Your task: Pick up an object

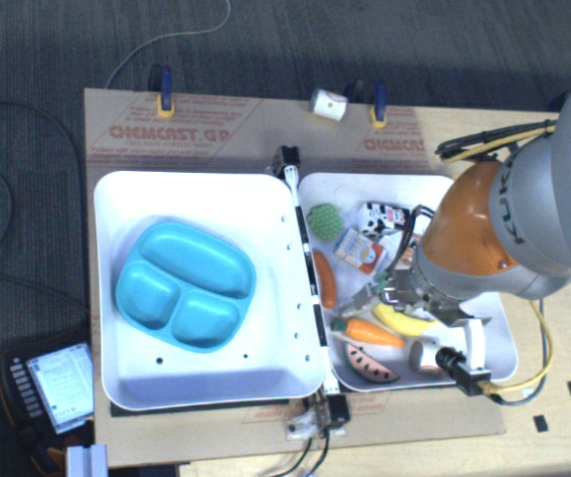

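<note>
A flat brown board (265,132), printed with faded red lettering, carries two shallow white plastic bins set side by side with rounded corners. The left bin (126,207) holds one large item: a smooth, glossy blue tray (186,283) with softly rounded edges and three moulded compartments, sitting slightly askew near the bin's middle. The grey metal arm (543,207), with a shiny orange band (469,232) above the wrist, reaches in from the right and hangs over the right bin (508,341), covering much of it. The gripper (396,291) sits low among the toys just above a curved yellow banana (404,320), whose long axis runs left to right; whether its fingers are spread or closed cannot be told. Left of it, an orange carrot (325,278) lies along the bin's left wall, its length running far to near. A second tapered orange piece (374,333) lies below the banana, running left to right. Nearest is a watermelon slice (369,364), red with dark seeds. At the far left sits a bumpy green ball (326,221).
</note>
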